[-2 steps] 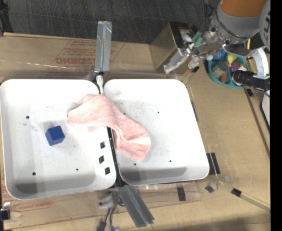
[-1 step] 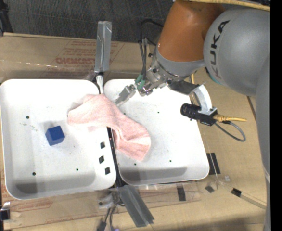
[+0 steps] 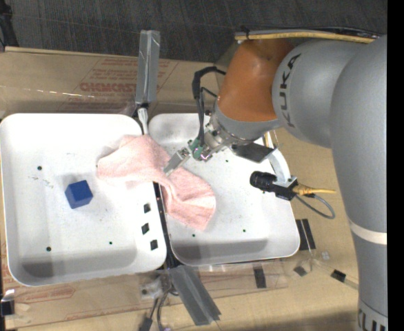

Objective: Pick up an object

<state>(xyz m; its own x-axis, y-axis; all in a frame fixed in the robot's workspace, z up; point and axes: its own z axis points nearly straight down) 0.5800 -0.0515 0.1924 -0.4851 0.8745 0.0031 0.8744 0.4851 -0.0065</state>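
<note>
A pink cloth [image 3: 162, 178] lies draped over the wall between the two bins, part in the left bin [image 3: 29, 254] and part in the right bin [image 3: 271, 236]. A blue cube [image 3: 79, 193] sits in the left bin, well left of the cloth. My gripper [image 3: 176, 159] hangs from the grey and orange arm over the right bin's far left part. Its fingers [image 3: 174, 161] reach down to the cloth's upper fold near the dividing wall. The view does not settle whether cloth is between them.
A brown cardboard sheet [image 3: 64, 74] lies behind the bins. A grey upright bar [image 3: 147, 67] stands at the back between them. A black cable plug with a yellow lead [image 3: 278, 185] hangs over the right bin. The arm's big grey body fills the right side.
</note>
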